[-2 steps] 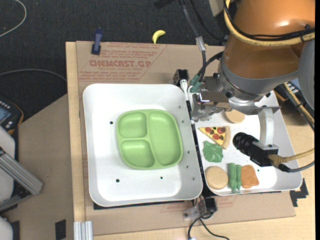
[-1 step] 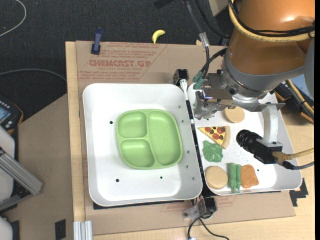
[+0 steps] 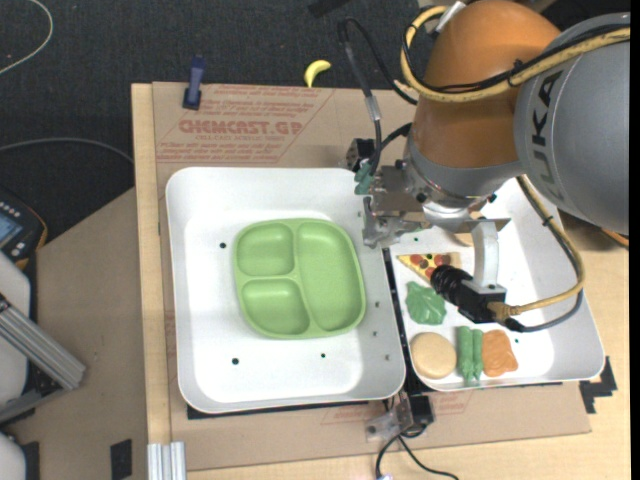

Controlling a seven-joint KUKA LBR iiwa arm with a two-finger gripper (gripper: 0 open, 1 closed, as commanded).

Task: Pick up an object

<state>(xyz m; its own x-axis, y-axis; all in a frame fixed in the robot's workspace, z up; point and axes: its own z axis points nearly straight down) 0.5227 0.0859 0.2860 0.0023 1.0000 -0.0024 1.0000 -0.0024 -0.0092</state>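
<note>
Nearest the lens, along the near rim of the right bin [image 3: 560,370], three toy foods lay in a row: tan disc [image 3: 433,355], flat; green stick [image 3: 467,353] just beside it, long axis running near-to-far; orange piece [image 3: 499,356] touching the stick's right side, roughly the same heading. Behind them lay a green leafy piece [image 3: 424,303], crumpled, heading unclear. Farther back was a pizza slice [image 3: 428,263], long axis across the bin, its right end covered by robot hardware. The gripper [image 3: 392,218] hung over the bin's far-left corner, buried under the arm [image 3: 480,88]; whether it was open or closed, or had hold of anything, could not be told. The left bin [image 3: 190,268] held a green divided plate [image 3: 298,276]. The bin's far part was hidden by the arm.
</note>
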